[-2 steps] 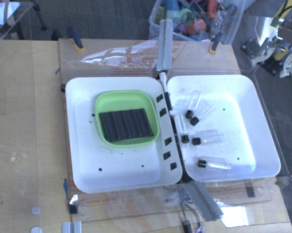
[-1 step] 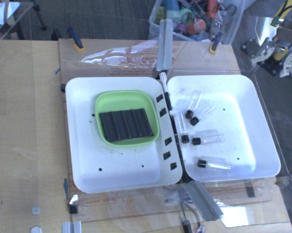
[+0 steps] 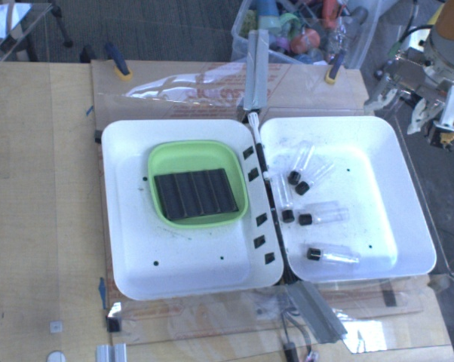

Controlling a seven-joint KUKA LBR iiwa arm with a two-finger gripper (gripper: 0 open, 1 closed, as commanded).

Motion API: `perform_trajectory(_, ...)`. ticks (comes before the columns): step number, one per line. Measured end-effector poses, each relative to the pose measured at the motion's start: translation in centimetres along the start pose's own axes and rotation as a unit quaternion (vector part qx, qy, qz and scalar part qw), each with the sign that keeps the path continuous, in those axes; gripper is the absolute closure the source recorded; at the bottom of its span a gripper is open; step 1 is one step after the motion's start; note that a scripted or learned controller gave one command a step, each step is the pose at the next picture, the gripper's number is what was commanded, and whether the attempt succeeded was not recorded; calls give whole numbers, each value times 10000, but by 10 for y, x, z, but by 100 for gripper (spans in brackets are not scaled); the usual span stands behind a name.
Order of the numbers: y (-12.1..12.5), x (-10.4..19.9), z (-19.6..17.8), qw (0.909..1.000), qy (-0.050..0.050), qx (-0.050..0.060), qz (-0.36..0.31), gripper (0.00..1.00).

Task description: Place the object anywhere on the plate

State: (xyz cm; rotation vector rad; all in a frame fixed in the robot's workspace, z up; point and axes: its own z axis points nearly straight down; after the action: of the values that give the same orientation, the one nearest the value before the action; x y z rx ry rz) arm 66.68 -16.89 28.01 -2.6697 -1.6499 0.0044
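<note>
Pincer (image 3: 430,119) at the frame's upper right, past the right bin's (image 3: 415,202) corner; we cannot tell its state. Clear vials (image 3: 317,213) with black caps lie scattered lower left of it, well apart. Green plate (image 3: 197,153) bearing a dark ribbed block (image 3: 195,193) sits in the left bin (image 3: 129,225).

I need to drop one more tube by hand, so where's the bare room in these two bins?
Left bin: a bare strip along its near edge, below the green plate; the black ridged block covers most of the plate. Right bin: free along its right side and far corner. It is crowded by the divider, where the clear vials lie.
</note>
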Motion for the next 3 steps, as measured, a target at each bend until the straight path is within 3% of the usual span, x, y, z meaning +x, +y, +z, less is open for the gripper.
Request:
perform_trajectory(1,6,-11,-104,9988,2,-30,486,0)
perform_trajectory(2,-5,10,-16,9979,2,0,655,0)
perform_trajectory(3,-5,10,-17,9978,2,-5,656,0)
